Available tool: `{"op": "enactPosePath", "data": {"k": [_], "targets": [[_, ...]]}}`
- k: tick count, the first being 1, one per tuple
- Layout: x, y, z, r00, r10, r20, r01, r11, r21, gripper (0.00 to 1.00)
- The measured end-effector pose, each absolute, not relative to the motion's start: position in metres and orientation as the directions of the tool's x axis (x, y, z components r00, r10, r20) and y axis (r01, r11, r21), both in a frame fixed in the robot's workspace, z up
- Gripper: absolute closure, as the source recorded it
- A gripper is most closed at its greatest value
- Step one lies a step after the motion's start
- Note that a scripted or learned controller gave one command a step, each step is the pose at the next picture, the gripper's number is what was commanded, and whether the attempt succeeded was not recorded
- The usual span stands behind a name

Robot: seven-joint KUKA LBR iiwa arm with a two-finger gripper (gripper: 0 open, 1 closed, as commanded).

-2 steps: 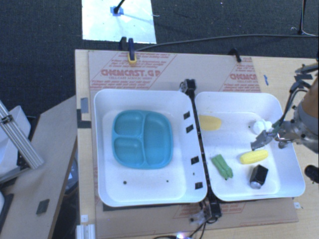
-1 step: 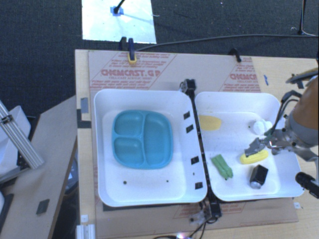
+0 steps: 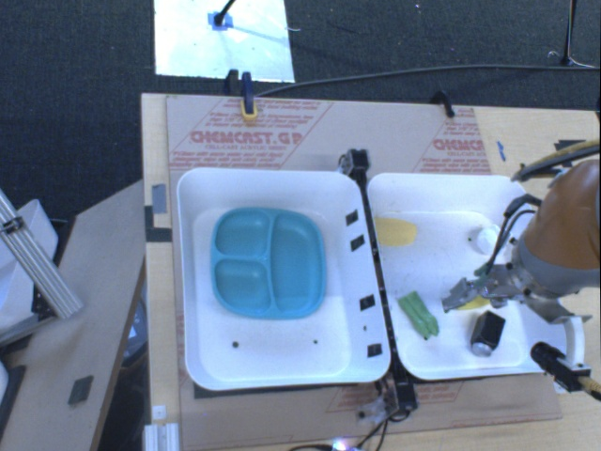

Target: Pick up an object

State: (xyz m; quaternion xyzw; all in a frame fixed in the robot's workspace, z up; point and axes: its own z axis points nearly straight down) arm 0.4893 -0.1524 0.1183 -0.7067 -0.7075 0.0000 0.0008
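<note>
White right bin point(image 3: 441, 200) at frame right holds the tool point(image 3: 465, 296), fingers too blurred to tell; beside it lie a yellow piece point(image 3: 395, 232), green pod-like object point(image 3: 419, 314) and dark cylinder point(image 3: 486, 334).

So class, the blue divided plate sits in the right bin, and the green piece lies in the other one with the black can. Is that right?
Not quite: the camera view shows the plate in the left bin. The green piece and black can lie in the other.
</note>
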Motion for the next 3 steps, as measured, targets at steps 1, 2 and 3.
{"op": "enactPosePath", "data": {"k": [1, 2, 3], "targets": [[0.49, -0.152, 0.083, -0.001, 1.0, 0.0, 1.0, 0.001, 0.0, 0.0], [0.491, -0.152, 0.095, -0.001, 1.0, -0.001, 1.0, 0.001, 0.004, 1.0], [0.498, -0.153, 0.14, -0.004, 1.0, -0.001, 1.0, 0.004, 0.005, 1.0]]}}
